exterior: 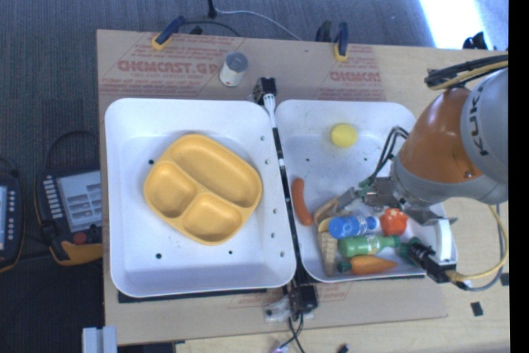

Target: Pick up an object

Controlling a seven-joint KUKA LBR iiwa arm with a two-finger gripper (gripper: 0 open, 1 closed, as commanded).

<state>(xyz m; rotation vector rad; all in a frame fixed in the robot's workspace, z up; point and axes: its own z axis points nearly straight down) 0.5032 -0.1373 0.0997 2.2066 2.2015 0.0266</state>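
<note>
Left white bin (124, 178): yellow three-compartment tray (202, 187). Right white bin (318, 120): yellow ball (344, 135), orange-red sausage shape (301, 202), blue item (347, 226), green bottle (369, 245), orange carrot shape (372, 264), red piece (394, 221). Right of frame: grey arm (496, 136) with orange band (442, 145). Tan bench (165, 62), red lettering.

KUKA iiwa arm (483, 145): grey rounded casing, smooth and slightly glossy. Broad orange band (442, 146) wraps the link above the wrist, bulbous in shape. Part of dark "KU" lettering visible on the grey shell next to the orange. Below the band, a grey wrist section (413, 186) leads into darker metal hardware. Black cable bundle (463, 70) runs along the top of the arm. Thin yellow cable (496, 260) loops beneath it. Gripper (364, 196) parts look dark grey and metallic, detail too small to resolve.
</note>
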